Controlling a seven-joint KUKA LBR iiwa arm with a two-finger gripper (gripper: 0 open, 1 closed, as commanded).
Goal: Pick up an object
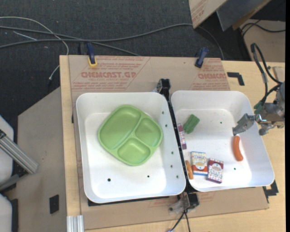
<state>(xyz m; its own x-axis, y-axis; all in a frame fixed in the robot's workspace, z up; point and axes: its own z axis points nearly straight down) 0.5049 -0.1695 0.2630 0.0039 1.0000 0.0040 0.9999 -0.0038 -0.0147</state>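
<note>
My gripper (252,126) hangs over the right rim of the right bin (209,94), with its two fingers spread apart and nothing between them. An orange sausage-shaped toy (238,148) lies on the bin floor just below and left of it. Further left in the same bin are a green block (190,123), a thin purple-and-white packet (181,135) against the left wall, two small printed boxes (198,161) (215,171) and a small orange stick (189,169). A light green divided plate (130,134) lies in the left bin (82,105).
Both bins sit on a cardboard sheet (113,72) held by blue clamps (92,59) at the back. Cables run over the dark floor behind, and a box (204,11) stands at the top right.
</note>
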